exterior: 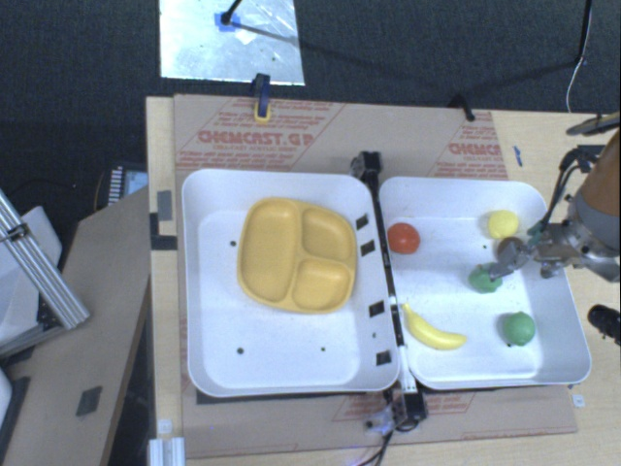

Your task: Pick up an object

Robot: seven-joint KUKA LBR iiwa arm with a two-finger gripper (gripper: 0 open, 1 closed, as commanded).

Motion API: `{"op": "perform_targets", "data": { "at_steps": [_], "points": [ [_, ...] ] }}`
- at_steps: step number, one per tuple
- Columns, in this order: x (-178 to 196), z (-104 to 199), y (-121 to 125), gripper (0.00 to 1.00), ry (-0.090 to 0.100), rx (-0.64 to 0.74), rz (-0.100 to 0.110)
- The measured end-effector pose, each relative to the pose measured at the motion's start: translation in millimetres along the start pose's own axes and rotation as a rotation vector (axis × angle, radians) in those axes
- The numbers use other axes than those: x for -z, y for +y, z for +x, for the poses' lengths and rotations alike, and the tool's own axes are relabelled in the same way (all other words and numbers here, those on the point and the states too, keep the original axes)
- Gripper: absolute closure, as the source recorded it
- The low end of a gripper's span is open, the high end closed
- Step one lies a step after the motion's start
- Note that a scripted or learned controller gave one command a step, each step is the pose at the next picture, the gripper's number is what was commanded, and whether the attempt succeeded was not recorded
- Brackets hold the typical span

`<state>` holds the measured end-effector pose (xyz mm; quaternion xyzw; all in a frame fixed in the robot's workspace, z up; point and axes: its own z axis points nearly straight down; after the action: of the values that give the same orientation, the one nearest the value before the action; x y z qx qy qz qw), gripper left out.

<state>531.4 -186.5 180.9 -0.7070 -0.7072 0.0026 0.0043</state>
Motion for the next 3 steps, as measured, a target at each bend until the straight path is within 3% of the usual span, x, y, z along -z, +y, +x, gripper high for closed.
{"op": "perform_targets", "data": {
  "at_steps": [1,3],
  "points": [
    [5.5,0.3,3.0,0.00,-0.003,0.003,-0.011],
    [-89.9,4.9,7.0,0.00,-0.001,0.001,-0.007]
  ]
}}
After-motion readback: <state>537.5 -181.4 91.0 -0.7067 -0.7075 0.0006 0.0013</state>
